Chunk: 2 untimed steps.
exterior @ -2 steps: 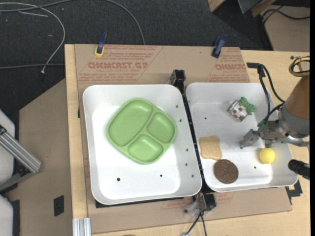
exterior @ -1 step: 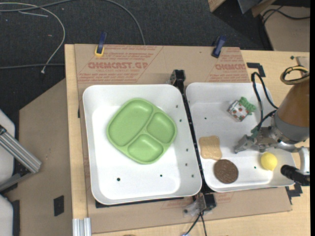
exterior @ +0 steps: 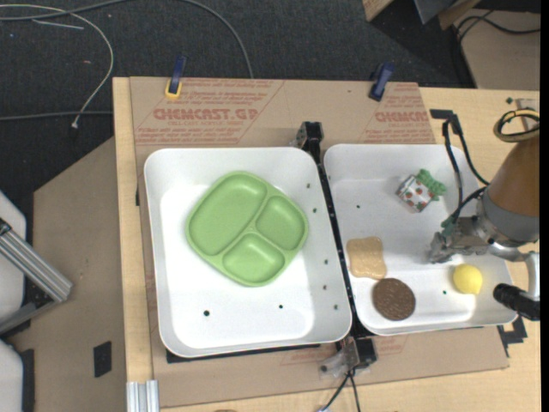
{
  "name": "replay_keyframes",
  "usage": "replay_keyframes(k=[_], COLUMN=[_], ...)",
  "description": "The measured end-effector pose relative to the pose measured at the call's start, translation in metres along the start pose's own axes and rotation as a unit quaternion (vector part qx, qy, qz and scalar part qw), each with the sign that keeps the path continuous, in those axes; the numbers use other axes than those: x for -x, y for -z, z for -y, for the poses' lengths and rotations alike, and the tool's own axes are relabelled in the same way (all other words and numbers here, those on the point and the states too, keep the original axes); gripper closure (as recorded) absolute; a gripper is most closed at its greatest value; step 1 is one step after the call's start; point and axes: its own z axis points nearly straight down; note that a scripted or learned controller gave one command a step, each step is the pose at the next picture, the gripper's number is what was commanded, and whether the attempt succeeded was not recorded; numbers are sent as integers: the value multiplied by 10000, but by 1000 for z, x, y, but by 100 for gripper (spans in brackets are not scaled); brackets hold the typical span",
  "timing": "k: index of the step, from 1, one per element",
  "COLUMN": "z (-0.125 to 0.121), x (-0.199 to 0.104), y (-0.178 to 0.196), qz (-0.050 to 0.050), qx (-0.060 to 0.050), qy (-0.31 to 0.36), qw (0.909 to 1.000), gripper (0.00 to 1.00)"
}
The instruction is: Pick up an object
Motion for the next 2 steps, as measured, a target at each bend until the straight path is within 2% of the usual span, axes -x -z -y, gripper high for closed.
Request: replay_keyframes(k=[2], z=[3], x=[-2], y=[89], qz=[20], qx=[28], qy=[8], qw=[10000], gripper=[100])
